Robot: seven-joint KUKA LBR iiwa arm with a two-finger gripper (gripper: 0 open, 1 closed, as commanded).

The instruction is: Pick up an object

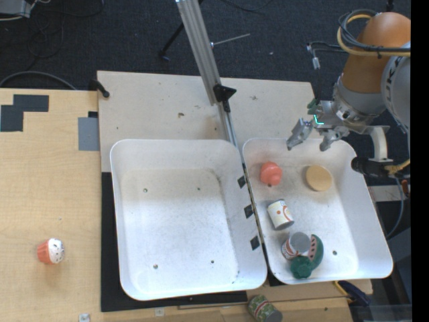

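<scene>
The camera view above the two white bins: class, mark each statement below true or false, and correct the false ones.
1. The round tan disc lies in the right-hand white bin. True.
2. The two-finger gripper holds the orange-pink ball. False: its fingers are spread with nothing between them, above the bin's far edge, apart from the ball.
3. The small white cylinder with red marking lies in the left-hand white bin. False: it is in the right-hand one.
4. A small orange and white figure sits on the wooden surface outside both bins. True.
</scene>
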